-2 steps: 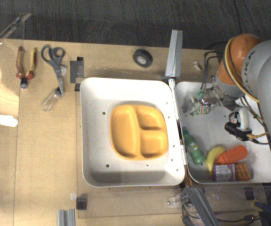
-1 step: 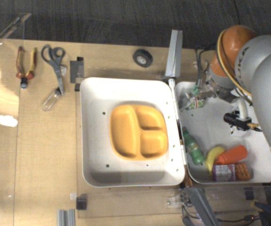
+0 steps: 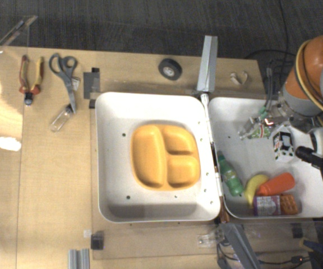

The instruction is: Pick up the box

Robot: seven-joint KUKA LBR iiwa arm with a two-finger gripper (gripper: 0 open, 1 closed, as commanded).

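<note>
The grey arm with its orange band looms closest, its gripper hovering over the right white bin. The small printed purple-and-orange box lies at the bin's near edge, touching the orange carrot-shaped toy and just beside the yellow banana. I cannot tell the claw's state. That crowding risks a grab on the wrong thing.

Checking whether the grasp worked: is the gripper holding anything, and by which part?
Nothing. The gripper is apart from the box, which lies in the right bin.
</note>
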